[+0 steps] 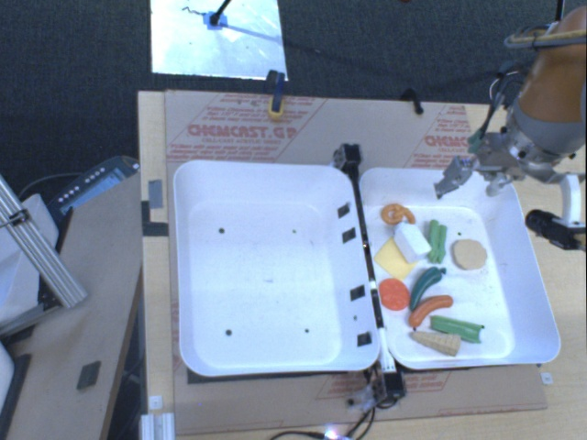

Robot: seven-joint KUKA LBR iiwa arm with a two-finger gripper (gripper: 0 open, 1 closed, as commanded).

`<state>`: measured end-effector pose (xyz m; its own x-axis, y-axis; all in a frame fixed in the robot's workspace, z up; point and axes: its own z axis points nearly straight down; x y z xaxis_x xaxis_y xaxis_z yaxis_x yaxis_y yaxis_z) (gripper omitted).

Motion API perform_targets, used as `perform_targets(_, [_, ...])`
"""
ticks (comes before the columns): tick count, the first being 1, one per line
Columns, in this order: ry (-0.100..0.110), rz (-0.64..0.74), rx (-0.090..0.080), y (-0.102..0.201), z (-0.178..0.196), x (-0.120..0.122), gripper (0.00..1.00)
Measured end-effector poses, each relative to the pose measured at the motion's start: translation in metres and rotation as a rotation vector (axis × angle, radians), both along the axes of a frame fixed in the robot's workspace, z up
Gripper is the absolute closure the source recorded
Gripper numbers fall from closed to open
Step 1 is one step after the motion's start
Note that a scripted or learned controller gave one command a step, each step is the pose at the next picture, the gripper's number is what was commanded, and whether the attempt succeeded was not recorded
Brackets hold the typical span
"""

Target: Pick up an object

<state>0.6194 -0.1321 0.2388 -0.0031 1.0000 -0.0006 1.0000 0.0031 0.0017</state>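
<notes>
Grey fingers of your tool (472,174) stand spread apart with nothing between them, hanging over the far edge of the right bin (527,273), under the arm's orange band (558,79).

Contents of that bin, nearest the tool first:
- pretzel (397,214), near the far left corner;
- white block (412,240), just beside the pretzel;
- green pod (437,241), touching the white block's right side;
- tan round biscuit (470,254), right of the pod;
- yellow cheese wedge (393,258), partly under the white block;
- dark teal pepper (425,284), curved, mid-bin;
- red disc (394,294), by the divider;
- orange sausage (430,309), just below the pepper;
- green bean piece (457,327), lying near the sausage;
- cone wafer (437,341), at the near edge.

Left bin (266,264) sits alongside, touching the right one at the black clips (358,291). Both rest on your worktop (303,122), on a printed cardboard sheet.
</notes>
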Motion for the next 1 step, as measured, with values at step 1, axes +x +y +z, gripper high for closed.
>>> perform_targets(1, [0.018, -0.002, 0.005, 0.0116, -0.1541, -0.0515, 0.0])
